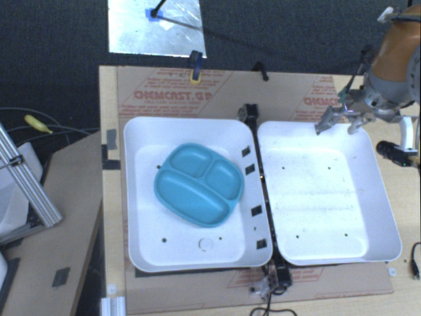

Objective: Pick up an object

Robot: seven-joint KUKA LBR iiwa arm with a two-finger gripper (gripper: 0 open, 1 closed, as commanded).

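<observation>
— Over the right bin's far rim, toward two o'clock in the camera view, hangs the gripper, its two fingers spread apart with nothing between them.

— And the thing to pick?

— A blue divided plate lies flat in the left bin, off at about eight o'clock from the gripper and well apart from it, across the divider.

— So the risk?

— Closing where it hangs would likely catch nothing. At the plate, a low, smooth rim lying flat gives the fingers little to bite; they could slide off or just push it along.
</observation>
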